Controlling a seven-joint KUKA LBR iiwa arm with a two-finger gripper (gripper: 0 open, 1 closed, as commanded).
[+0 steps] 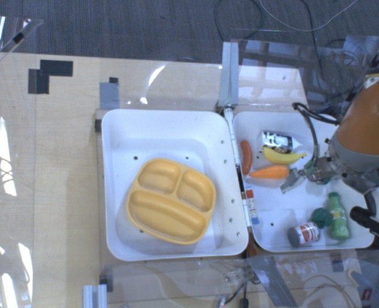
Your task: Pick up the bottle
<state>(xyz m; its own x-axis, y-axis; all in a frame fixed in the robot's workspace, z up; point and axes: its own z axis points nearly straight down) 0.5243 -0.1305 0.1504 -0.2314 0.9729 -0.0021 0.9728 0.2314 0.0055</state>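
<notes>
Gripper: the gripper point(299, 178) sits low in the right bin point(266, 124), fingers a little apart with nothing between them, tips just right of the carrot.
Arm: grey with the orange band point(364, 122), coming in from the right edge.
Carrot: orange carrot point(268, 172) lying flat, right by the fingertips.
Banana: yellow banana point(284, 155) just above the carrot, against a shiny silver packet point(276, 138).
Sausage: red sausage point(245, 156) along the bin's left wall.
Bottle: green bottle point(336, 217) lying toward the near right corner, well apart from the gripper.
Neighbours: green broccoli-looking toy point(322, 216) touching the bottle, small can point(304, 234) beside that.
Left bin: the left bin point(119, 172) holds a yellow divided plate point(171, 199).
</notes>
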